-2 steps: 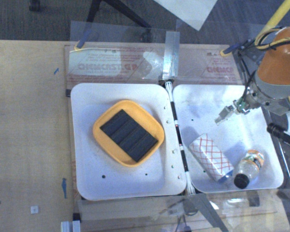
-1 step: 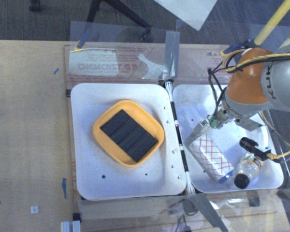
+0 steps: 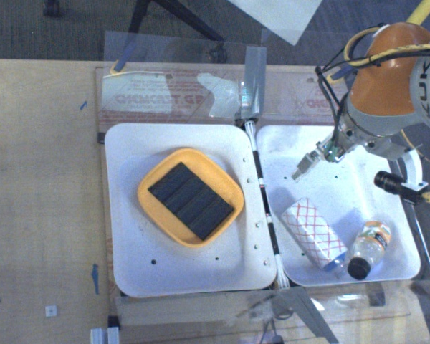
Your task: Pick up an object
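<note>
The gripper (image 3: 308, 163) hangs at 11 o'clock of the right bin (image 3: 287, 138), apparently to approach the paper cup (image 3: 313, 230) at 6 o'clock; its state I cannot tell.

Two white bins (image 3: 122, 264) are sitting side by side on the tabletop (image 3: 36, 192). Beyond them, a chair base (image 3: 150, 9) is standing on grey carpet, with a white sheet (image 3: 279, 2) lying near it.

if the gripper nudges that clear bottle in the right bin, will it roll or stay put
The bottle lies on its side, so a sideways nudge would probably roll it. It looks clear and maybe near empty, so likely light. The red-and-white checked roll lies close beside it and may stop it rolling that way.
</note>
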